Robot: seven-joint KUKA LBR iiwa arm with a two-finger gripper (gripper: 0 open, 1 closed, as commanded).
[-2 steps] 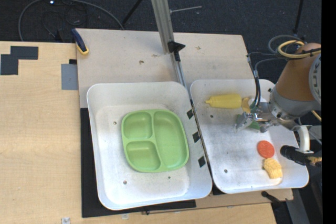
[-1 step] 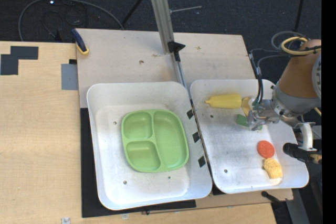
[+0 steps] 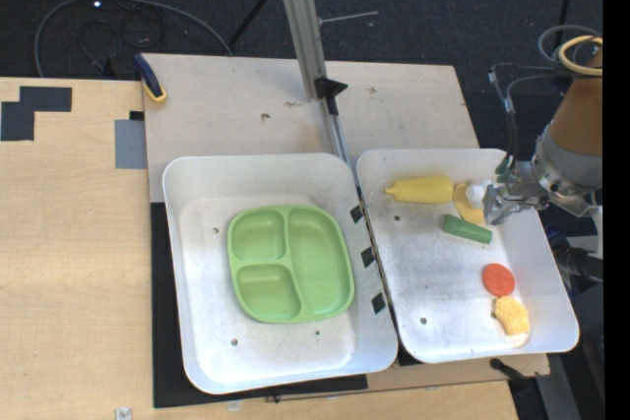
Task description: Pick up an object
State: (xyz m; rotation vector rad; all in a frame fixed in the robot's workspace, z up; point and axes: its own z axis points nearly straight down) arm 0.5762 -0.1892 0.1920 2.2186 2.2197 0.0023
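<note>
1. My claw [image 3: 489, 210] hung over the right white plastic bin [image 3: 425, 310]; I could not tell its opening.
2. The green stick-shaped toy [image 3: 466, 229] lay just below-left of it: light, stiff and smooth, I judged, best pinched across its middle.
3. The yellow plastic squeeze bottle [image 3: 421, 190] lay to its left; the round orange toy [image 3: 498, 279] and lumpy yellow toy [image 3: 511, 315] lay below.
4. The left white bin [image 3: 192, 330] held a green compartment tray [image 3: 290, 263].

We see a green divided tray [image 3: 291, 263] lying in the left bin [image 3: 197, 349]. Behind the bins an aluminium post [image 3: 303, 30] rises from the desk [image 3: 69, 241], and black cables [image 3: 89, 10] trail across the floor.
</note>
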